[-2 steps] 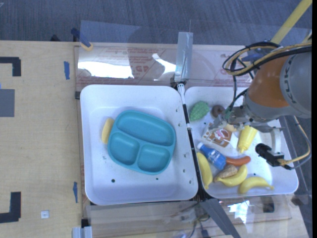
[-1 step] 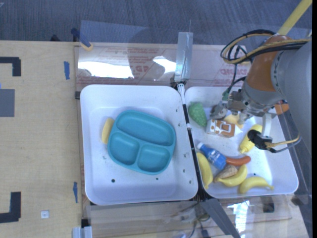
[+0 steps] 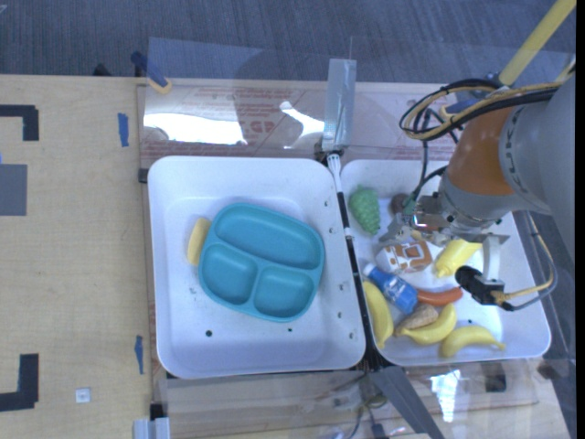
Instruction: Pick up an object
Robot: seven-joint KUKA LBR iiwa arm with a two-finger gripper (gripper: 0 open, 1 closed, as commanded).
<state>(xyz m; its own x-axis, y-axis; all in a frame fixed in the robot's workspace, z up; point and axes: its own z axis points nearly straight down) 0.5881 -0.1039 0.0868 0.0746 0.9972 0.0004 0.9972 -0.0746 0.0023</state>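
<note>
The right bin [image 3: 535, 323] holds a heap of small things. A green knobbly toy [image 3: 366, 210] lies at its upper left. Below it are a white and orange packet [image 3: 409, 256], a blue bottle [image 3: 395, 291] and an orange-red strip [image 3: 441, 294]. Several yellow bananas [image 3: 377, 311] [image 3: 471, 339] lie along the front, and another yellow piece [image 3: 454, 256] sits mid-bin. My gripper [image 3: 413, 216] hangs low over the bin's upper middle, just right of the green toy and above the packet. The grey wrist with its orange band [image 3: 484, 158] covers much of it.
The left bin [image 3: 174, 318] holds a blue divided tray [image 3: 261, 261] with a yellow piece [image 3: 196, 240] against its left side. A raised divider [image 3: 345, 245] separates the two bins. Black and yellow cables [image 3: 439, 112] loop off the arm, one trailing over the right bin.
</note>
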